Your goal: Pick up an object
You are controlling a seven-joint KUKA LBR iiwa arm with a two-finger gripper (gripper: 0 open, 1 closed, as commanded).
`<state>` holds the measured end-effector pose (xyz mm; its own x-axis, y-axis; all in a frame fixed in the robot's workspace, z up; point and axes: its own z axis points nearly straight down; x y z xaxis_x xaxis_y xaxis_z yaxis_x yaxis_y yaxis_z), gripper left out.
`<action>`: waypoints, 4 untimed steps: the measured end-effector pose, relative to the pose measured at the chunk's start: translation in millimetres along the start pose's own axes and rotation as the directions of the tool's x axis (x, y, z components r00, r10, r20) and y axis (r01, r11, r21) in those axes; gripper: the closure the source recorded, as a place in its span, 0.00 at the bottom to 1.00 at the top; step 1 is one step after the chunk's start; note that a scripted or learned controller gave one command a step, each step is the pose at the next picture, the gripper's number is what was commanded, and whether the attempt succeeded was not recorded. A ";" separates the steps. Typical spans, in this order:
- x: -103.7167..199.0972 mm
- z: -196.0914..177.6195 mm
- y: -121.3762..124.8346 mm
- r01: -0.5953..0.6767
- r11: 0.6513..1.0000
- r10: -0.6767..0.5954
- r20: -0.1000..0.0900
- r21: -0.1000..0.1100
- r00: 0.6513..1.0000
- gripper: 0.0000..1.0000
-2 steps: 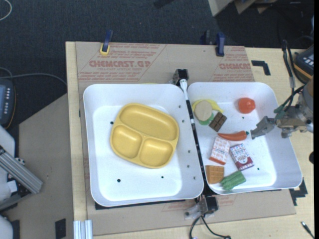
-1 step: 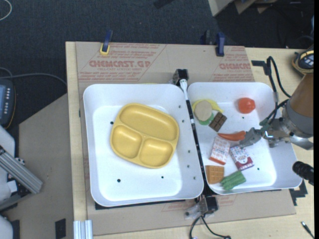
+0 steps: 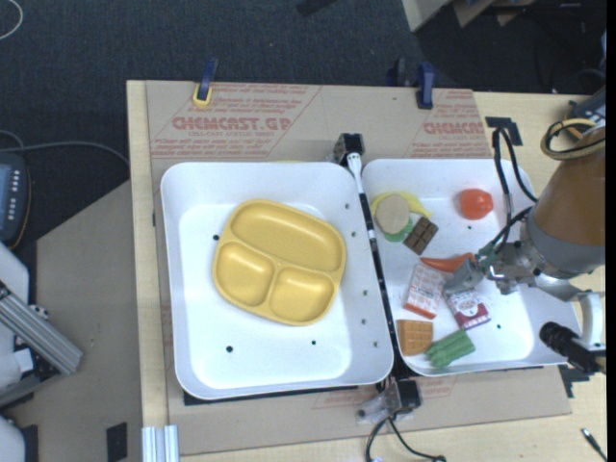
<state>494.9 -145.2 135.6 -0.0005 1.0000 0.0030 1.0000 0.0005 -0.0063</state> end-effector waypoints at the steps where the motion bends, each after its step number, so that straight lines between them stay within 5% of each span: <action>1: 1.7 49.2 2.2 -0.001 1.000 0.001 -0.003 -0.007 1.000 0.00; 2: -0.1 38.1 2.1 -0.001 1.000 0.001 0.004 -0.012 1.000 1.00; 4: 13.4 -62.8 0.9 0.001 1.000 -0.001 0.005 -0.012 1.000 1.00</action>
<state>496.3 -132.0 198.4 -0.0014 1.0000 -0.0019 1.0000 0.0014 0.0059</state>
